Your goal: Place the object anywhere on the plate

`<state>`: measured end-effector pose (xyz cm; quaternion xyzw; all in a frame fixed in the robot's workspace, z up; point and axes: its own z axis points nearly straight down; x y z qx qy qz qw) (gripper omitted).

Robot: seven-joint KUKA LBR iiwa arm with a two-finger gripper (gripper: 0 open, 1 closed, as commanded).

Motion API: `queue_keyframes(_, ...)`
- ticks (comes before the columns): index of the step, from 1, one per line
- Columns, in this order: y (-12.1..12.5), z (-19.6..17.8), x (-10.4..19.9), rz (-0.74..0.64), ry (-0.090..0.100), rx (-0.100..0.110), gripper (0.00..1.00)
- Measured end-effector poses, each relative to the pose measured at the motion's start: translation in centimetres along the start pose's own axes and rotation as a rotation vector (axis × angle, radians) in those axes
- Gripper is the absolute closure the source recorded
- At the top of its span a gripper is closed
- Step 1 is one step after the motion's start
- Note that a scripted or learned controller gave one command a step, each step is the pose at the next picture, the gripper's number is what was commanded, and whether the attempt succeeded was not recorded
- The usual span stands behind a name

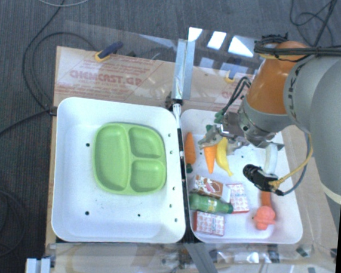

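We see a green sectioned plate (131, 159) in the left bin (67, 213). Behind it a board (107, 79) reads something like "CHEMCAST". In the right bin (287, 231), left to right: a carrot (190, 148), a green bottle (210, 204), printed packets (210, 224) too small to read. The gripper (213, 138) hangs over a yellow banana (223, 157); we cannot tell its opening.

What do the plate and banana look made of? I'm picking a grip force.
Plate: likely moulded plastic, matte green, judging by its even colour and rounded compartment ridges. Banana: probably toy plastic or rubber, smooth yellow, uniform with no speckling; hard or soft can't be told from here.
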<state>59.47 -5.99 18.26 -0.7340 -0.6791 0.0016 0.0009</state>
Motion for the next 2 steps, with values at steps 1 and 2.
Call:
queue_keyframes(1, 0.80, 0.05, 8.10, 0.062, 0.000, 0.002, 1.00)
queue_keyframes(2, 0.82, 0.02, 8.08, 0.062, 0.000, 0.001, 0.00)
